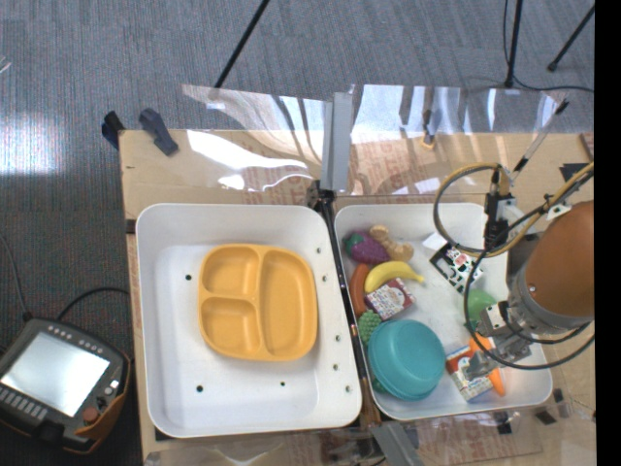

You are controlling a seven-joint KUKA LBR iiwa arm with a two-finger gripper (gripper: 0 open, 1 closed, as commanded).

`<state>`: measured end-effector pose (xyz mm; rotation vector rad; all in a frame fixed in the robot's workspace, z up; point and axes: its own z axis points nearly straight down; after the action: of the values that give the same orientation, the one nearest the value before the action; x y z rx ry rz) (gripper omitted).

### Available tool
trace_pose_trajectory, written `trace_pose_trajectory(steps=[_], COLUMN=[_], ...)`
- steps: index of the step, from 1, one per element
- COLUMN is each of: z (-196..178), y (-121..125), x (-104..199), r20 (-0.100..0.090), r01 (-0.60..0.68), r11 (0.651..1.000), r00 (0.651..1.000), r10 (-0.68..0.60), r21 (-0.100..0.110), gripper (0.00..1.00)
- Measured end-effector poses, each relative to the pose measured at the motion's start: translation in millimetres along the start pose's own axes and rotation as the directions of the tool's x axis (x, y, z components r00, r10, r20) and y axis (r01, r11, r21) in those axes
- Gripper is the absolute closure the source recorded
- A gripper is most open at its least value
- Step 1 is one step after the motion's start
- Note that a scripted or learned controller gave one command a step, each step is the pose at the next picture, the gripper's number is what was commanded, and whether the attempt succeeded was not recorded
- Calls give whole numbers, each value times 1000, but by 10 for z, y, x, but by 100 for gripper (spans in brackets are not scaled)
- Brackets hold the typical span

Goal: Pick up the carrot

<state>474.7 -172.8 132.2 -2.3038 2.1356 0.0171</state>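
Observation:
The carrot (496,379) is a slim orange piece lying at a slant in the front right corner of the right bin (441,216). Its near tip pokes out towards the front wall and its far end (478,342) shows beside the arm. My gripper (484,350) hangs low right over the carrot's middle, under the grey wrist and its cables, and hides that part. A small grey and red box (470,375) lies against the carrot's left side.
The right bin also holds a teal bowl (407,357), a banana (392,274), a purple eggplant (368,250), a green piece (479,303), a black and white box (453,263) and an orange strip (357,287) by the left wall. A yellow divided plate (258,302) sits in the left bin (165,250).

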Motion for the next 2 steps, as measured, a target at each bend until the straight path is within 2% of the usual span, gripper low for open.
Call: trace_pose_trajectory(steps=[1,2], z=[-1034,-1093], y=[-398,-385], x=[26,29], r20=[-5,6], r01=[313,304], r11=[950,953], r00=[950,953], r10=[-313,-304], r21=[8,5], gripper=[100,100])
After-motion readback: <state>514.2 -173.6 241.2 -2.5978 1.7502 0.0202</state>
